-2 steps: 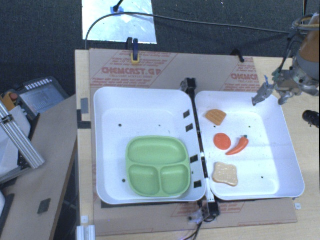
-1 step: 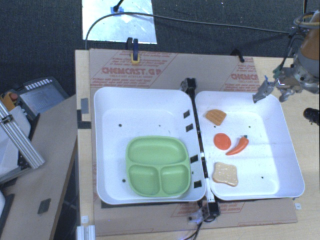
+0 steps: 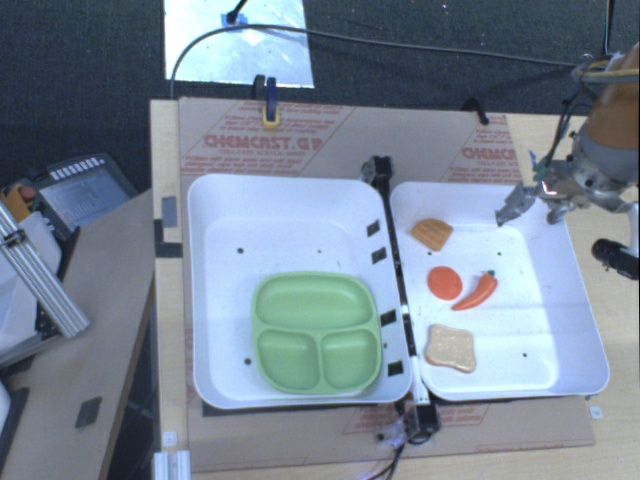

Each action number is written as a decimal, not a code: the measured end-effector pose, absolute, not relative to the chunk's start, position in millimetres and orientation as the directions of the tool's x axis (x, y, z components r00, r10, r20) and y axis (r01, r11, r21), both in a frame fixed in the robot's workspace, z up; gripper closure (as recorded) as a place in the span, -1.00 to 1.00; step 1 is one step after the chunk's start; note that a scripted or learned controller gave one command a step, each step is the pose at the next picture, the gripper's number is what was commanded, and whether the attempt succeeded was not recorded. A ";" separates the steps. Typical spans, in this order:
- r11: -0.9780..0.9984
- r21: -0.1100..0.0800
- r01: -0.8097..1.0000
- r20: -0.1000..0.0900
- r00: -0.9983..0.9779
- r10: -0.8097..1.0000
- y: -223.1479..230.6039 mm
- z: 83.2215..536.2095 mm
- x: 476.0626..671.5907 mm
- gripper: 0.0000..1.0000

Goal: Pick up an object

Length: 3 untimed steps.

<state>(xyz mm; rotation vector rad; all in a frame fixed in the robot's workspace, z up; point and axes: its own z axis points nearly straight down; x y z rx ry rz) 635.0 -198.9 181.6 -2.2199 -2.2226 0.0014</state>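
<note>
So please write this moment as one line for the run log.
hand: above right bin far edge, holds nothing | right bin: cracker, tomato, pepper, toast | left bin: green tray

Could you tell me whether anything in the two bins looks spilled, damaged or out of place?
Nothing stands out. The green divided tray sits flat in the left bin; the cracker, tomato, chili pepper and toast lie apart in the right bin.

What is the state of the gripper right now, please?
Gripper: over the far right corner of the right bin; whether it is open or closed cannot be told. Nothing is seen in its grasp.
</note>
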 end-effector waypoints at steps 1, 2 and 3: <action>0.002 -0.001 1.000 0.000 -0.002 1.000 -197.0 132.9 625.4 -1.00; 0.002 -0.001 1.000 0.000 -0.002 1.000 -196.4 82.1 625.4 -1.00; 0.003 0.006 1.000 -0.002 -0.003 1.000 -196.8 96.5 627.6 1.00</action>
